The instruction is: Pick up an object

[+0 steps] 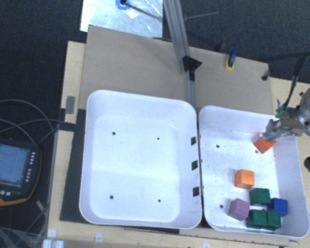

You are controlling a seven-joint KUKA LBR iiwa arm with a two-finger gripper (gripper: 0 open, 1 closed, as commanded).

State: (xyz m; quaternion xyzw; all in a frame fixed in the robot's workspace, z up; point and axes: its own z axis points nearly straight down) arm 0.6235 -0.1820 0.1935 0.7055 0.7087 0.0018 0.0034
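Red-orange block (264,145) tilted in upper part of right bin (297,169), directly under gripper (272,136), fingers' state not discernible, orange block (244,178) below, purple block (239,208), green blocks (260,196) and blue block (279,206) clustered at lower corner, left bin (145,113) alongside on table (235,80)

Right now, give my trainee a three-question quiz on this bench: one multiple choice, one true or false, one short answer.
1. Which bin holds the blocks? A) the left bin B) the right bin C) both
2. True or false: the purple block lies right under the gripper.
3. What colour is the block nearest the gripper?

Key:
1. B.
2. False. The purple block lies near the bin's front edge, beside the green blocks and the blue block; the gripper is at the far end.
3. Red-orange: the red-orange block, tilted, just below the gripper. The orange block lies farther off.
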